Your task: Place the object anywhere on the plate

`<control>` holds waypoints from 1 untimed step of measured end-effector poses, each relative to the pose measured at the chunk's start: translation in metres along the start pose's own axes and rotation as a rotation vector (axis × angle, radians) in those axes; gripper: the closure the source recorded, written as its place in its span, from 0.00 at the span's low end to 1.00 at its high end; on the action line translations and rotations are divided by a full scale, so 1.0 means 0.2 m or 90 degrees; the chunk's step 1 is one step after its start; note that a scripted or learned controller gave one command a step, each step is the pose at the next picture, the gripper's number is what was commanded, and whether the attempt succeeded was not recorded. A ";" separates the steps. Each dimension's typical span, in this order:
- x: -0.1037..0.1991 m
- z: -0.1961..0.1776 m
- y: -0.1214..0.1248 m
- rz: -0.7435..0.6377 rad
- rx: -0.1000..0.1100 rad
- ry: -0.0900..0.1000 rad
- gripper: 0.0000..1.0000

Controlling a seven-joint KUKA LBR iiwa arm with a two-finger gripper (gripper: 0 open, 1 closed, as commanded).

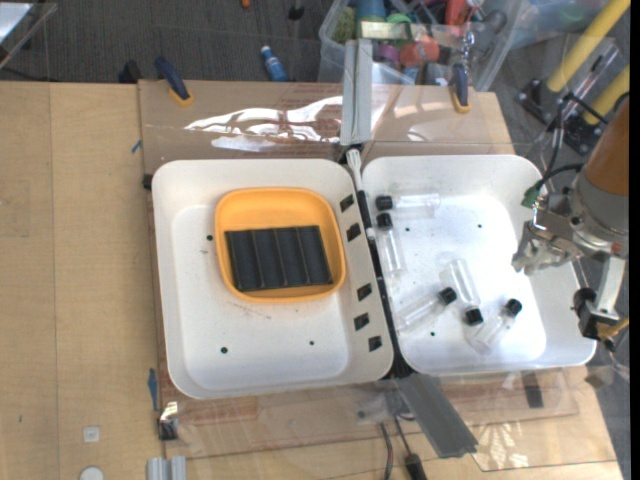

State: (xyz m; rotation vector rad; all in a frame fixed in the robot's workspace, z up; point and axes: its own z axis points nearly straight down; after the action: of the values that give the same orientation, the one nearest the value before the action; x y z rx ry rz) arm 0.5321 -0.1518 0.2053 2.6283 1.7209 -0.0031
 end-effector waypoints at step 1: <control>-0.01 -0.14 0.30 -0.154 -0.002 0.000 1.00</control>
State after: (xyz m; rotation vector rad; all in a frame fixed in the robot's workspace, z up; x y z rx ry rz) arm 0.5868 -0.1781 0.2324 2.3993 2.0251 -0.0002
